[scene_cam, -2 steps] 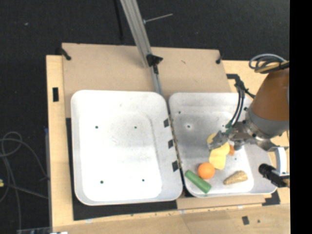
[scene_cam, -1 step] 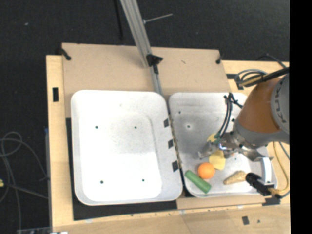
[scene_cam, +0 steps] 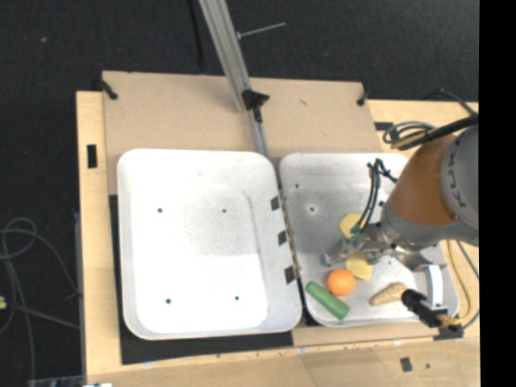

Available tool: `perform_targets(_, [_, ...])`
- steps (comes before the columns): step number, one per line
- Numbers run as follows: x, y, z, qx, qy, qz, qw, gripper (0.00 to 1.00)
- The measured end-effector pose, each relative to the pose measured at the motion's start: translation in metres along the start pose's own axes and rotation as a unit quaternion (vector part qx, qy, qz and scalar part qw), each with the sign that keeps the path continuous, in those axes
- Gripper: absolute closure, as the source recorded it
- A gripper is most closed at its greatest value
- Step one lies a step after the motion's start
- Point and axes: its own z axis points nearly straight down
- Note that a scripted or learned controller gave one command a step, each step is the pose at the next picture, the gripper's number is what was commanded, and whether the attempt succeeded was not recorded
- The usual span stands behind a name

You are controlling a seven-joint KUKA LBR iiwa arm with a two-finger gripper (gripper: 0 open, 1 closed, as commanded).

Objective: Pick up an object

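Matt white plastic bins (scene_cam: 197,240) — glossy orange ball (scene_cam: 341,282) — raw, pale wooden bench (scene_cam: 234,107).

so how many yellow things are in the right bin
2. One yellow piece sits mid-bin just left of the arm, the other yellow piece lies below it, just up and right of the orange ball. The arm covers part of the right bin, so more may be hidden.

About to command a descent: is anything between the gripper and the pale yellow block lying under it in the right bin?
Nothing visible lies between them. The gripper sits right at the pale yellow block, in the right-hand white bin. The round orange ball lies just beside the block, with the green cylinder beyond.
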Motion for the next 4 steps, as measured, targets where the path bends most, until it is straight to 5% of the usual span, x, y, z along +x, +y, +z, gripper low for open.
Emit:
perform_targets(1, [-0.001,0.002,-0.012,-0.003,0.0,0.003,1.0,1.0])
perform_targets(3, [-0.016,0.0,-0.119,-0.004,0.0,-0.002,1.0,1.0])
perform_targets(4, [-0.017,0.002,-0.136,-0.002,0.001,-0.003,1.0,1.0])
